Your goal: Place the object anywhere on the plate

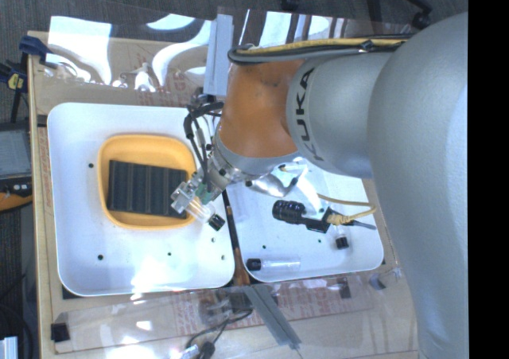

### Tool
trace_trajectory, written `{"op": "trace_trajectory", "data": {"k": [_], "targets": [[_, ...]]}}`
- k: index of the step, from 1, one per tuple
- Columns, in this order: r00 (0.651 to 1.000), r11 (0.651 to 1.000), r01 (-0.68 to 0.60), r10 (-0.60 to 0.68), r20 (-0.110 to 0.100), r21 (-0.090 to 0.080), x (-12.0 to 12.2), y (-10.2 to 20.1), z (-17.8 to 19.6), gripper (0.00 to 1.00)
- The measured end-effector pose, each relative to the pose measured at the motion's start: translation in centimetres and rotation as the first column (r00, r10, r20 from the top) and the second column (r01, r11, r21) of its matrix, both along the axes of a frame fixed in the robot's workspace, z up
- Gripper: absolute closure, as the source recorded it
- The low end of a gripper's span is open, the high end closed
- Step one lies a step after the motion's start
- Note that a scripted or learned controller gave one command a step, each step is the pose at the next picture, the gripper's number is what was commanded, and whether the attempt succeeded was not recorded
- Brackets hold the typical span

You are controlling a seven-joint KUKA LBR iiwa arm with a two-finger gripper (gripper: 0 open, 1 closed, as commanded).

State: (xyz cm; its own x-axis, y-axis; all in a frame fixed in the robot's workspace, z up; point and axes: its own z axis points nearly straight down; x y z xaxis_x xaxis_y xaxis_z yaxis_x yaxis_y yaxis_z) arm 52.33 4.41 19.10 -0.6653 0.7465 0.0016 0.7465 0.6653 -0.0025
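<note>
a: where's the gripper (193, 198)?
b: over the yellow plate (127, 150), at its edge nearest the right bin (362, 250), clamped on a small clear object (182, 201).
a: task done?
b: seemingly not. the object is over the plate, unreleased; letting go remains.

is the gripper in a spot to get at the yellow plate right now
Probably yes: the gripper hangs at the right edge of the yellow plate in the left bin, and nothing lies between them. A dark ridged slab covers the plate's middle.
</note>
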Motion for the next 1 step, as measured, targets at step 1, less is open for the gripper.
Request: {"op": "trace_trajectory", "data": {"k": [1], "targets": [[1.0,1.0,0.001,-0.001,0.0,0.0,0.0,-0.03,0.0,0.0]]}}
